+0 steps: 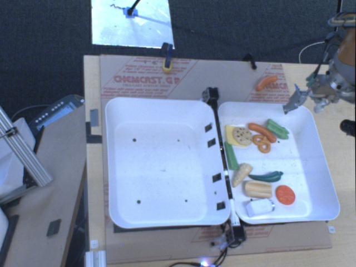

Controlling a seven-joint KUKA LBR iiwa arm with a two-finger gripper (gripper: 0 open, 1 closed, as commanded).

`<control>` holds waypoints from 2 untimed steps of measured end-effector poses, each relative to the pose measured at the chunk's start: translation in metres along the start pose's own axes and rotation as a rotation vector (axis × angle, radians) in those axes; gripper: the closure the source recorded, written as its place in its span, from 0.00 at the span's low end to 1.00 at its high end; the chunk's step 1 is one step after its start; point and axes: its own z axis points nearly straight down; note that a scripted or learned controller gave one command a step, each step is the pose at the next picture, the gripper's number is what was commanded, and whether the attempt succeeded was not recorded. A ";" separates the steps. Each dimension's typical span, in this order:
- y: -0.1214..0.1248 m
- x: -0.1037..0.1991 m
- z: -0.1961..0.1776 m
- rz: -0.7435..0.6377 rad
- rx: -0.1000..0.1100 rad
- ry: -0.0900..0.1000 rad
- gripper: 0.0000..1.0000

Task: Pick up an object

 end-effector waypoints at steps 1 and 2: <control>0.024 -0.005 0.145 -0.003 0.007 0.002 0.00; 0.027 0.048 0.147 -0.006 0.000 0.002 0.00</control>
